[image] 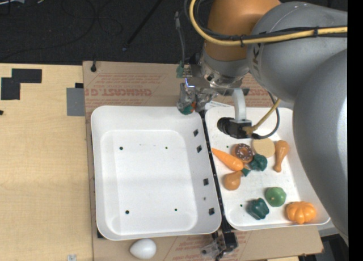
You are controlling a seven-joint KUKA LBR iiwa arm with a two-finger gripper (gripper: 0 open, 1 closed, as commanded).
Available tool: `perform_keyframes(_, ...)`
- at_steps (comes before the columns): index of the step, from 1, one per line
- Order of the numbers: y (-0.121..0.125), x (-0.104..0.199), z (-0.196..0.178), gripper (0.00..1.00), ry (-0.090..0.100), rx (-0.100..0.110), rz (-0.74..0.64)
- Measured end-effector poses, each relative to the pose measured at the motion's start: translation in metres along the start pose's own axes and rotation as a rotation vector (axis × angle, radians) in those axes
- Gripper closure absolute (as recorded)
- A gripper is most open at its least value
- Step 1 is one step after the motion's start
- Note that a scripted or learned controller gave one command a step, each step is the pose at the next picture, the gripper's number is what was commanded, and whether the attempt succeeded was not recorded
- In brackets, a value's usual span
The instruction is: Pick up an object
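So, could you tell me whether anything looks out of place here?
Yes: a white egg-shaped object lies outside both bins, on the cardboard just below the left white bin, while the other toy foods sit in the right white bin.

1. The left shallow white plastic bin (108, 140) gives me a wide bare floor; I could pass anywhere inside its walls.
2. In the right shallow white plastic bin (303, 194), toys crowd the middle: an orange plastic carrot (227, 159), a tan drumstick (280, 155), a round green fruit (275, 196), a dark green pepper (257, 209) and an orange pumpkin (300, 212).
3. My own grey arm (306, 55) overhangs that bin's far and right parts.
4. A white egg (142, 248) lies outside, near the left bin's front wall.
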State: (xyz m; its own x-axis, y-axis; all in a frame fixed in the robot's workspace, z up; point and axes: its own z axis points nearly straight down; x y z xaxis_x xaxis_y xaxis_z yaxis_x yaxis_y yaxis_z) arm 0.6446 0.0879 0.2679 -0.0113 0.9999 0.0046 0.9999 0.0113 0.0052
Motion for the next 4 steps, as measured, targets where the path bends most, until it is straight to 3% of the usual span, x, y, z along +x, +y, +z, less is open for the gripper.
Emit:
perform_keyframes(1, -0.001, -0.039, -0.035, 1.00, -0.006, 0.004, 0.012)
perform_keyframes(2, -0.007, -0.021, 0.005, 1.00, -0.005, 0.012, 0.010)
perform_keyframes(3, -0.001, -0.043, -0.012, 1.00, -0.006, 0.007, 0.013)
perform_keyframes(4, -0.002, -0.034, 0.021, 1.00, -0.005, 0.012, 0.010)
